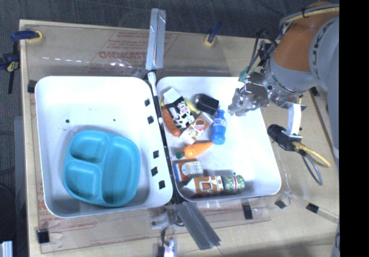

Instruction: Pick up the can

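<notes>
- The claw (238, 105) hangs over the far right part of the right bin (260, 161), close to that bin's right wall.
- From this slant I cannot tell whether the claw is wide or narrow, and nothing shows in its grip.
- The can (233, 182), green-labelled as far as I can make out, lies on its side against the near wall of the right bin, well apart from the claw.
- An orange-labelled bottle (209, 184) lies end to end with the can, touching it on the side towards the divider.
- A small carton (188, 168) sits just behind that bottle, near the divider.
- A carrot (198, 149) lies in the middle of the bin, with a blue bottle (218, 127) just beyond it.
- A cow-patterned carton (182, 115) and a black thing (206, 102) lie at the far end; the black thing is the nearest item to the claw.
- The left bin (86, 97) holds a blue divided plate (102, 167) at its near side.
- Both bins rest side by side on the worktop (86, 48).
</notes>
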Available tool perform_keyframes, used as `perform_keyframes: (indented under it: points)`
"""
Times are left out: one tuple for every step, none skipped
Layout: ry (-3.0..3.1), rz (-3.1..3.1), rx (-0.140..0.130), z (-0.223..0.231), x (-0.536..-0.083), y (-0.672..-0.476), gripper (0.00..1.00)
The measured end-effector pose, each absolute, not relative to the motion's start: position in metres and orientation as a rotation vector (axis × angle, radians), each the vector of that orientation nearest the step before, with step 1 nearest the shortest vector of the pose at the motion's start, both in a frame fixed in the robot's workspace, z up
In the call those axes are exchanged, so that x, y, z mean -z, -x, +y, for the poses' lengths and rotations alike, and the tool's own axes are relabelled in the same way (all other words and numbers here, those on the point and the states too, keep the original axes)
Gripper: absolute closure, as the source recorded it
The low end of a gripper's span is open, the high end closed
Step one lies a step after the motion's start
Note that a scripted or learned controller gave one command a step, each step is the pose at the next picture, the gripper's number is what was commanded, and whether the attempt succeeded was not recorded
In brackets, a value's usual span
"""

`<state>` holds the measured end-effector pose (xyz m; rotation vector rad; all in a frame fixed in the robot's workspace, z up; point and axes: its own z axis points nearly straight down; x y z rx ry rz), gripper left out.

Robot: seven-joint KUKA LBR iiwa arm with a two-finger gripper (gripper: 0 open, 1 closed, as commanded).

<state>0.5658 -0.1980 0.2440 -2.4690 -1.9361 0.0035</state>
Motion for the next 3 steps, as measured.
perform_keyframes:
  points:
    - [2.396, -2.025, -0.006, -0.116, -0.14, -0.517, 1.0]
    - [2.524, -1.868, -0.004, -0.122, -0.198, -0.482, 1.0]
    - [2.352, -2.076, -0.005, -0.12, -0.113, -0.483, 1.0]
